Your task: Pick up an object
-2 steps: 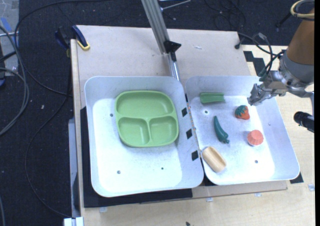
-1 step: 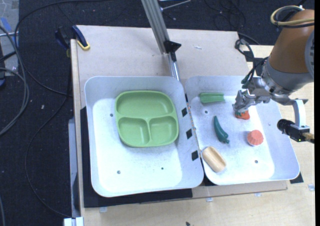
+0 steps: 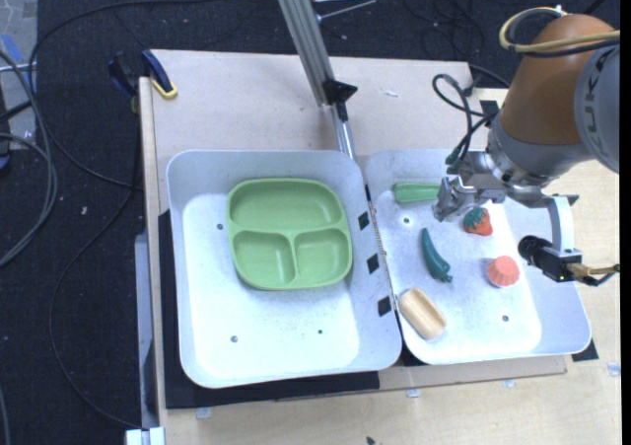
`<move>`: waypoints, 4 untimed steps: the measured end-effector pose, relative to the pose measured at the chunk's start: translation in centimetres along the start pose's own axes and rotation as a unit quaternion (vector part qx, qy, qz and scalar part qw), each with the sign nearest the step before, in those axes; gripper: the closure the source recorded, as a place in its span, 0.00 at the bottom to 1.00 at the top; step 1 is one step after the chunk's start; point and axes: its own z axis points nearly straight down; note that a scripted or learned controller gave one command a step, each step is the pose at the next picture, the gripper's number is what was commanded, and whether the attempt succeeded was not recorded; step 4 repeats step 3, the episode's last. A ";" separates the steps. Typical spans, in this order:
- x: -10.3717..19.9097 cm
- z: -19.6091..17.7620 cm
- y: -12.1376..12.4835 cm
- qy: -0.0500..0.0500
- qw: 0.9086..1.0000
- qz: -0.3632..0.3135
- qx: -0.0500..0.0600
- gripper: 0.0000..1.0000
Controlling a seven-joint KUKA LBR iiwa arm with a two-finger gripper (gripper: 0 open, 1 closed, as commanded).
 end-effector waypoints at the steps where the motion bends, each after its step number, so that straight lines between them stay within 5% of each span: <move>1: 4.8 -0.7 -0.2 0.000 1.000 0.000 0.000 1.00; 3: 14.2 0.6 -2.0 0.000 1.000 0.000 0.001 1.00; 4: 14.2 0.6 -2.0 0.000 1.000 0.000 0.001 1.00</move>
